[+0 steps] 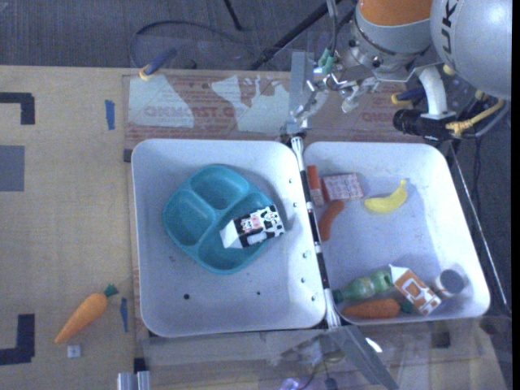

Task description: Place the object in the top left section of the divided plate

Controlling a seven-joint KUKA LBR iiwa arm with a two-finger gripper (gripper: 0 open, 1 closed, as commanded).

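Observation:
A blue divided plate (pixel 195 218) lies in the left bin (pixel 154 283), turned at a slant. A small black-and-white cow-patterned carton (pixel 253 226) lies on its side in the plate's lower right section, reaching the rim. My gripper (pixel 301 108) hangs above the back edge of the bench, over the far end of the wall between the two bins. It is well apart from the plate and the carton, and I see nothing in it.
The right bin (pixel 422 177) holds a pink box (pixel 343 187), a banana (pixel 387 198), a sausage (pixel 329 218), a green bottle (pixel 366 285), a carrot (pixel 375 308), an orange carton (pixel 416 291) and a can (pixel 451 281). Another carrot (pixel 81 315) lies on the bench at the left.

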